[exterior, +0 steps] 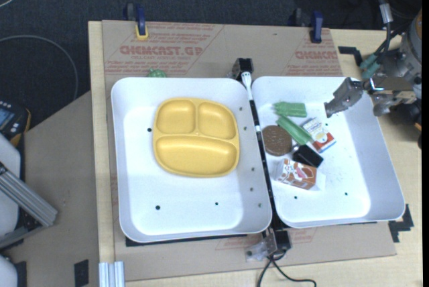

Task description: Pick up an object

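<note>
Several small items, among them a green block (289, 108) and a brown disc (276, 140), cluster in the right bin (362, 192), so the gripper (335, 106), its grip state unclear, hovers nearby.

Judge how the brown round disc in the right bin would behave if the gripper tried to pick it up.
The brown disc lies flat and low, so fingers probably find little edge. It looks rigid, unlikely to flop. A green piece overlaps its upper edge, so pushing it would likely disturb that. The gripper hovers off to its right.
</note>
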Robot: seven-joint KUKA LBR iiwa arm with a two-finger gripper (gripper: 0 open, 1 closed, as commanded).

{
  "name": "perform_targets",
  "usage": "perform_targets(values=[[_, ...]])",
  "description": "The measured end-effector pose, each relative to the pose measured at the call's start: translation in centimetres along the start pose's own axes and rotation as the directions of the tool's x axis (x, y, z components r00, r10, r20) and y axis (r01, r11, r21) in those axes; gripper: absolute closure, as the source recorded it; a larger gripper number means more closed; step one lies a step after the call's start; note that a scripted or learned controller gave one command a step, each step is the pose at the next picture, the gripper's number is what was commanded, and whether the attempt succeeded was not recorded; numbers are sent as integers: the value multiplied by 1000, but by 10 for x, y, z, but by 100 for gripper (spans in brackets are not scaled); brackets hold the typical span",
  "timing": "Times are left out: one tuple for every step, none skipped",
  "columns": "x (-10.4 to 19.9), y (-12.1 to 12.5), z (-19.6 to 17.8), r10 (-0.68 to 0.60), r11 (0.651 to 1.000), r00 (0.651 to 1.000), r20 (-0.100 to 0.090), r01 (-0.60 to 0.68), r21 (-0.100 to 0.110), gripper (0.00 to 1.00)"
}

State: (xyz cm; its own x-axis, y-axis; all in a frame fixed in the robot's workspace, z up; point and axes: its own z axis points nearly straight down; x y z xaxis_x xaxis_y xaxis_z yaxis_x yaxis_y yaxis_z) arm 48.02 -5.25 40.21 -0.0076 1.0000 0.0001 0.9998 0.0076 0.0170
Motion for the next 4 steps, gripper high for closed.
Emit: perform_targets(values=[[-2, 0, -3, 6, 1000, 1000, 1, -6, 12, 100], [-62, 1, -100, 14, 1000, 1000, 5, -14, 2, 100], [-133, 2, -136, 14, 1000, 1000, 6, -14, 9, 100], [-174, 0, -133, 11, 1000, 1000, 5, -11, 12, 100]])
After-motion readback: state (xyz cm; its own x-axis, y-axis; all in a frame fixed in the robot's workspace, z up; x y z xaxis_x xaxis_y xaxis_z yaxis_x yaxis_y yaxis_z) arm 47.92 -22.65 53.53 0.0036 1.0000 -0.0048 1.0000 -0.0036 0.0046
